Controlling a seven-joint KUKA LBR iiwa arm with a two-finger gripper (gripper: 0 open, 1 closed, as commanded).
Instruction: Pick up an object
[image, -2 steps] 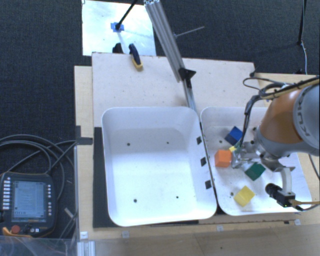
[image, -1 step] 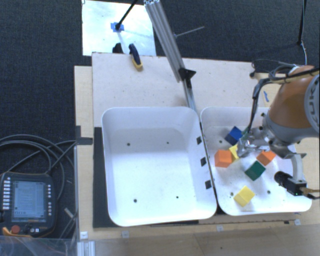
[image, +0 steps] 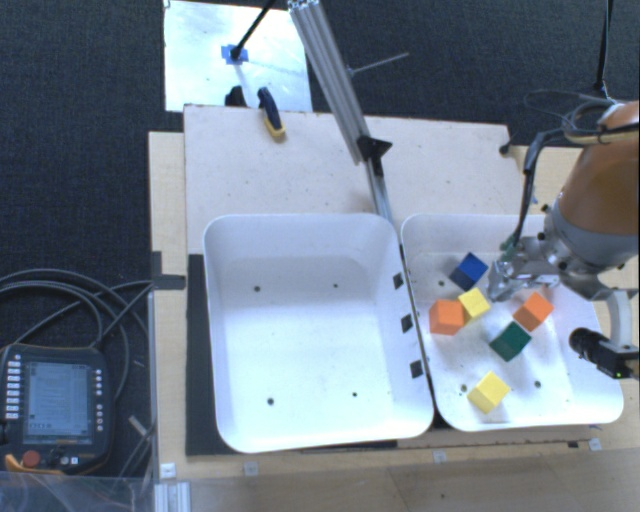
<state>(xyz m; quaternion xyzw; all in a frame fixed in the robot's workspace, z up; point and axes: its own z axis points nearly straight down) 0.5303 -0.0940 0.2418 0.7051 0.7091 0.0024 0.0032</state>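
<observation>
Beneath the gripper (image: 507, 276), low in the right bin (image: 600, 405): six blocks, all resting loose. Yellow block (image: 474, 302) just beside it, blue block (image: 468, 270) near. Finger state: cannot tell. Nothing lifted; grasp pending.

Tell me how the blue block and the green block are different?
The blue block sits near the back of the right bin; the green block lies farther forward. The blue block lies left of the gripper; the green block lies below it. Both are small cubes, turned cornerwise.

Robot lab — teach pendant (image: 55, 408), bench-mounted bins (image: 300, 340)
</observation>
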